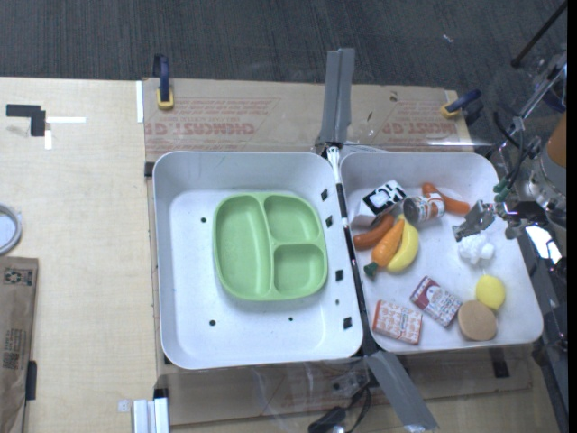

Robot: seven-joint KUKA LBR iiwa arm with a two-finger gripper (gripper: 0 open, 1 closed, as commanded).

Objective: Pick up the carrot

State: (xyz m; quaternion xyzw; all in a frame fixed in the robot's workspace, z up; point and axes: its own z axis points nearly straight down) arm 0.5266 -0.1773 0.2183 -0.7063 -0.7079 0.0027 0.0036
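The carrot [387, 242] is orange and tapered, with a small green stub at its lower-left end. It lies slanted in the left part of the right bin [514, 327], squeezed between a brown-orange sausage [372, 234] and a yellow banana [407, 247]. My gripper [494, 223] hovers near the bin's right side, well to the right of the carrot and just above a white crumpled item [477, 250]. Its fingers stand open with nothing between them.
The right bin also holds a small can [420, 209], an orange-red piece [448, 199], a black-and-white box [386, 195], two red packets [398, 320], a yellow lemon [490, 290] and a tan bun [477, 320]. A green divided plate [269, 244] sits in the left bin [180, 332].
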